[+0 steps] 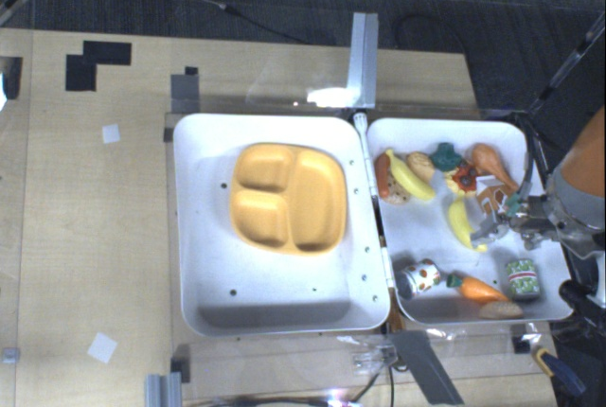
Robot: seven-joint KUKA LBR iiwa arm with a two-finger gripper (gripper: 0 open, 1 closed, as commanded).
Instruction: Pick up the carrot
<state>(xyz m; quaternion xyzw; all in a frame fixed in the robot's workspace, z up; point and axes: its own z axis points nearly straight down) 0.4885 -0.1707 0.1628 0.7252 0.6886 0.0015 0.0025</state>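
So the table (85,235) is a pale wood top carrying two shallow white bins side by side. The left bin (199,282) just has a yellow divided plate (287,198) sitting in the middle, probably parked there as a drop-off spot, well apart from the action.

The right bin (424,235) is where all the clutter is. The arm (582,178) comes in from the right edge with the gripper (497,225) hanging low over the bin's middle, near a small banana (459,222). I honestly can't tell how wide it's open, the metal bits blur together, and nothing visibly sits in it.

The carrot (478,289) lies flat along the bin's front wall, green top pointing left, orange tip right. My guess is the gripper needs to shift toward the front edge and come down there.

What's in the way: a small can (522,278) just beside the carrot's tip end, a spotted little thing (423,277) near its green end, and the wall right behind it. Tight spot. At the back sit a bigger banana (411,174), a green veg (445,154) and a brownish drumstick-like piece (492,161), all well clear of the carrot.
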